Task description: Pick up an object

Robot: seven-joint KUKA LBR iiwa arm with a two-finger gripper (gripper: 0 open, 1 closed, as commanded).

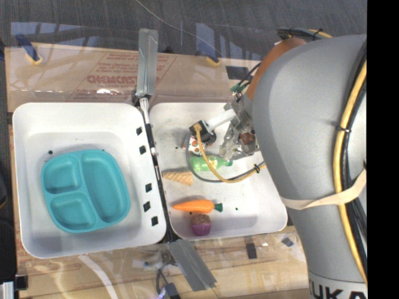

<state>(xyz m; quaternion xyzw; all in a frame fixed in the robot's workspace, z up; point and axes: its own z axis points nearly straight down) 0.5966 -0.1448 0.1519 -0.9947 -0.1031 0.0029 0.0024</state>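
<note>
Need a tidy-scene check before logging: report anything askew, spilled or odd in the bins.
Nothing looks spilled or damaged. The turquoise three-compartment plastic tray lies slightly askew in the left white bin. The orange toy carrot lies on its side in the right white bin.

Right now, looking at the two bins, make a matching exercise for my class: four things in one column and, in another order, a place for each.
Things:
1. tray
2. carrot
3. cupcake
4. cone

Places:
A. near the divider, just above the carrot
B. at the right bin's front edge
C. in the left bin
D. between the cone and the cupcake

Pairs: 1-C, 2-D, 3-B, 4-A
</note>
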